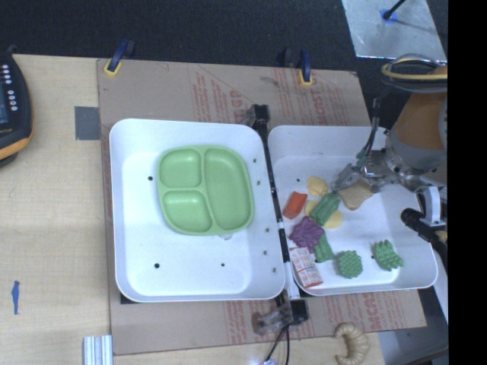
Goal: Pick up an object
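The gripper (356, 179) was positioned low over the right bin (415, 284), its jaws appearing closed around a tan object (354, 197); a firm hold could not be confirmed. Other toy foods (323, 207) lay clustered just beside it, limiting finger clearance.

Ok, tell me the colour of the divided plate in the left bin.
Light green. The plate shows best in the camera view, lying in the left bin.
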`<state>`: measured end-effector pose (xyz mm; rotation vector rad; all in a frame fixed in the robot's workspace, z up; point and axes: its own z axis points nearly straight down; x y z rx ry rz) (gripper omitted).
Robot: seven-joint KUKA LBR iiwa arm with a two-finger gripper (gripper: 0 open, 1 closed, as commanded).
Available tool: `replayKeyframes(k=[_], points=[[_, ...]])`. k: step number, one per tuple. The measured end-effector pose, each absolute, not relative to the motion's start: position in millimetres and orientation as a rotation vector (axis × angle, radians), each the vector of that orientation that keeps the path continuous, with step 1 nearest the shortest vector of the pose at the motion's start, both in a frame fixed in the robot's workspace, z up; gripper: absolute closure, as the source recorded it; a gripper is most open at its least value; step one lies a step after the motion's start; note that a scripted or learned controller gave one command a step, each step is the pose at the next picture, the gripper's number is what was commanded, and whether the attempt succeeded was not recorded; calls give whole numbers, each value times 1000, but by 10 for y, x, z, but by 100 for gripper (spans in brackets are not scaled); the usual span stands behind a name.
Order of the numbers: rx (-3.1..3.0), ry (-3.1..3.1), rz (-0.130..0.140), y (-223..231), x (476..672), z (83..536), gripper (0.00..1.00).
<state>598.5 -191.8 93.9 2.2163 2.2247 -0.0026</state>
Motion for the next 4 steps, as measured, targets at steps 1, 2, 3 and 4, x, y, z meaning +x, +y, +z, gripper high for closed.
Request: replayKeyframes(k=[1, 2, 3, 4], points=[[2214, 2226, 2, -2116, 6237, 940, 0], [2214, 2227, 1, -1937, 6582, 930, 0], [2218, 2225, -4, -1718, 6289, 936, 0], [2216, 2225, -4, -1733, 6165, 937, 0]])
